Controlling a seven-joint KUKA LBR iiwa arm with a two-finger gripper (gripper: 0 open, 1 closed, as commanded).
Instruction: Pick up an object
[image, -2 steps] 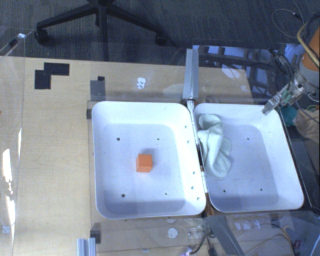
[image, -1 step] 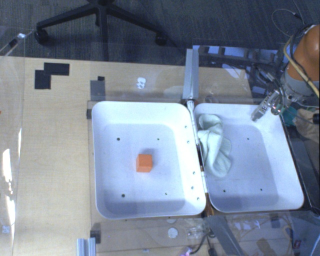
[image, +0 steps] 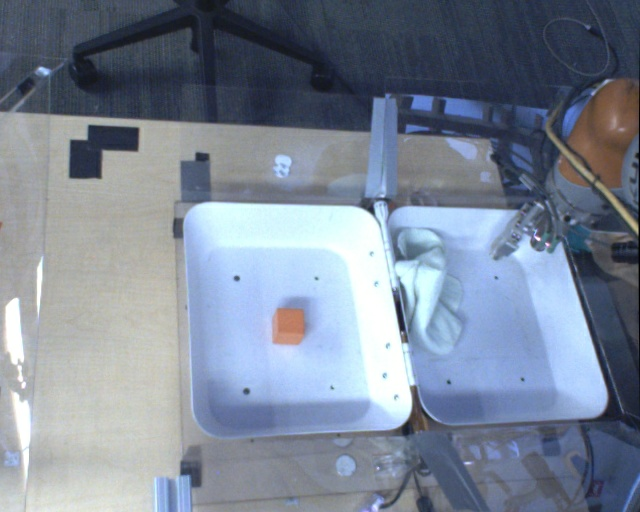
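Looking down on the bench (image: 100, 330), we list two shallow white bins set side by side, their inner rims nearly touching.

Item one: the left bin (image: 215, 300), holding a small orange cube (image: 288, 326) near the middle of its floor, well apart from every wall.

Item two: the right bin (image: 540, 370), holding a crumpled white cloth (image: 432, 290) bunched against its left wall, reaching from the upper left corner down toward the middle of that side.

Item three: the arm (image: 600, 130), grey with an orange band, entering at the upper right. Its gripper (image: 510, 240) hangs over the upper right part of the right bin, fingers pointing down and to the left, well apart from the cloth and far from the cube. We see nothing between the fingers; whether they stand spread or closed we cannot tell at this size.

Item four: black tape patches (image: 100, 150) on the bench's upper left.
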